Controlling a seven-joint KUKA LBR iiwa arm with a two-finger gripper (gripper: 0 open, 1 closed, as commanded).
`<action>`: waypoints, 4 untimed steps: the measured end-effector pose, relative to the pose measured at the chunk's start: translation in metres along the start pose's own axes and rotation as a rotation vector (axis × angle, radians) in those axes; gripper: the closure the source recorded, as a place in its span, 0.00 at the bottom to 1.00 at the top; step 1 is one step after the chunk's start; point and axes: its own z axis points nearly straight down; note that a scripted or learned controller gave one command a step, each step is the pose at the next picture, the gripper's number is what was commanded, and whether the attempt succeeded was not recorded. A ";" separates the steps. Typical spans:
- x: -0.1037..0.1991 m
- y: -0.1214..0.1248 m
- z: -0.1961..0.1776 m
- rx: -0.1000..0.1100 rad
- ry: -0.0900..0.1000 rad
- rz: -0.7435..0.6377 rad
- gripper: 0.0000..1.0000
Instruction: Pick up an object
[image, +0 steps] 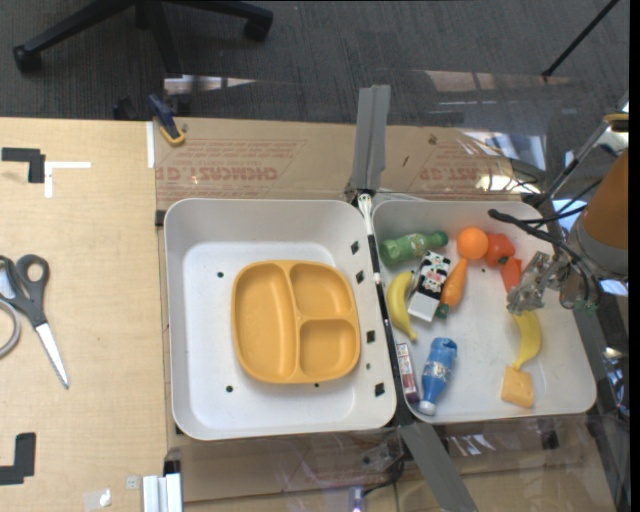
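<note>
Over the right bin, the gripper hangs just above a banana, its jaw state impossible to tell, so it should descend squarely astride the fruit's upper end before closing.

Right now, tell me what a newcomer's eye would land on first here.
The big yellow divided plate lying alone in the left bin stands out most. Next comes the bright clutter in the right bin: an orange, a green bottle, two bananas and a blue bottle. The tool hangs over that bin's right side, above the second banana.
</note>
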 end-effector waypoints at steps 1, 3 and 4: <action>0.000 0.000 0.000 0.000 0.001 0.000 0.00; 0.067 -0.022 0.011 -0.002 0.036 -0.013 1.00; 0.067 -0.022 0.011 -0.002 0.037 -0.013 0.00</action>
